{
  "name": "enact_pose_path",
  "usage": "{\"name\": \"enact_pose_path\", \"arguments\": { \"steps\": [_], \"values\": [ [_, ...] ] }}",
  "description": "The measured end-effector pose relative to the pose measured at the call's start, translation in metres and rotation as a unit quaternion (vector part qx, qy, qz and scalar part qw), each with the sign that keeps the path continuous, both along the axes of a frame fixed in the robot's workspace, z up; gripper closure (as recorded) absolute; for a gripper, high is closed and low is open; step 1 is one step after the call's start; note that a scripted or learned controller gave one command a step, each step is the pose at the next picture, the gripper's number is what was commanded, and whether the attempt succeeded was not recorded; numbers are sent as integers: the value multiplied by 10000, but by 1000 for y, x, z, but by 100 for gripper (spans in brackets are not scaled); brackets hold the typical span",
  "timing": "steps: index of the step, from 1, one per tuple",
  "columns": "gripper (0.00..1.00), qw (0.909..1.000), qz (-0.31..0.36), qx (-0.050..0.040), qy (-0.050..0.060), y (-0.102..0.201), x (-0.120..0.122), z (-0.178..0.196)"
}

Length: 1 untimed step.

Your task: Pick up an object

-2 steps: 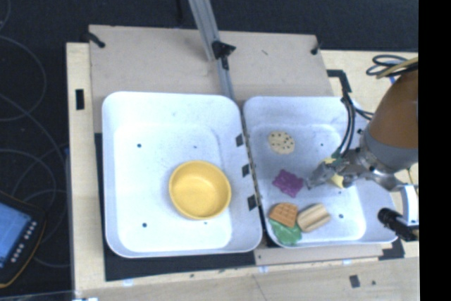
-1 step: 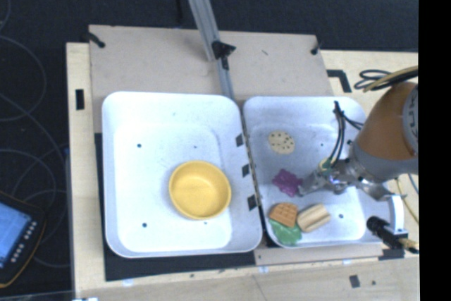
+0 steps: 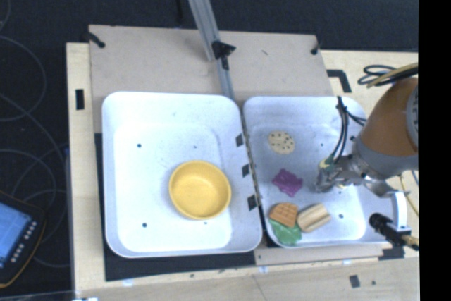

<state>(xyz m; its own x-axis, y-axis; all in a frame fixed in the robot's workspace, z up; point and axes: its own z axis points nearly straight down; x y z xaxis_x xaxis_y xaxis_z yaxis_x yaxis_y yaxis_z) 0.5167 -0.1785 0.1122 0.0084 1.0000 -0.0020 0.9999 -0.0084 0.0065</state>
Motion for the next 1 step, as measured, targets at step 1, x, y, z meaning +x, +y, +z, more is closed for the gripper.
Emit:
{"name": "enact_pose_path", "arguments": {
  "steps": [1],
  "values": [
    [100, 10000, 33, 0, -1, -5, 3, 44]
  ]
}}
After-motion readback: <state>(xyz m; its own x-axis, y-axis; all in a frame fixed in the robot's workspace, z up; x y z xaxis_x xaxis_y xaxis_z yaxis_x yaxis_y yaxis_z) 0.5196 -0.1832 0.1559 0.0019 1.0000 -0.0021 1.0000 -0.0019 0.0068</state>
